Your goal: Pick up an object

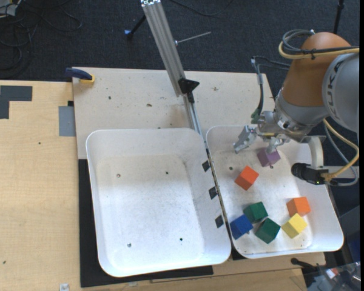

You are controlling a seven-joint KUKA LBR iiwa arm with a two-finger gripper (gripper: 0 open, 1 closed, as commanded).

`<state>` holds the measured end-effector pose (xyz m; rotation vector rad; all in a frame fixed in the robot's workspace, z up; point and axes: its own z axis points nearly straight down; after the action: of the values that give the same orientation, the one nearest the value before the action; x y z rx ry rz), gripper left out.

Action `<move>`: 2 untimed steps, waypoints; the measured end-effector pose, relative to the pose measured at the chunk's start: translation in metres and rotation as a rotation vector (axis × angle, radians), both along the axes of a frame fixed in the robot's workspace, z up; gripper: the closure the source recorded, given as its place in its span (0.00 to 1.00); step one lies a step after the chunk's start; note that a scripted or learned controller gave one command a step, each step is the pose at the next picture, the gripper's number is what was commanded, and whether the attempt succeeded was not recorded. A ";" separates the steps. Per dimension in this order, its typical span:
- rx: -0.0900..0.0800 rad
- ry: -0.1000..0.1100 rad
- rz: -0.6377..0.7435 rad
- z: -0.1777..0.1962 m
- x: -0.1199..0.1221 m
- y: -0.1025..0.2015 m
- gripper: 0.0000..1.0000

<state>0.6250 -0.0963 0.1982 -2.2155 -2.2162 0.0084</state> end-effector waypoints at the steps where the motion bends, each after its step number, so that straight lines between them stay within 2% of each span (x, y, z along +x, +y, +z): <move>1: -0.001 -0.001 0.000 -0.044 0.000 0.001 0.00; 2: -0.001 -0.001 -0.001 -0.088 -0.005 0.000 0.00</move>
<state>0.6203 -0.0967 0.1097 -2.2175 -2.2155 0.0086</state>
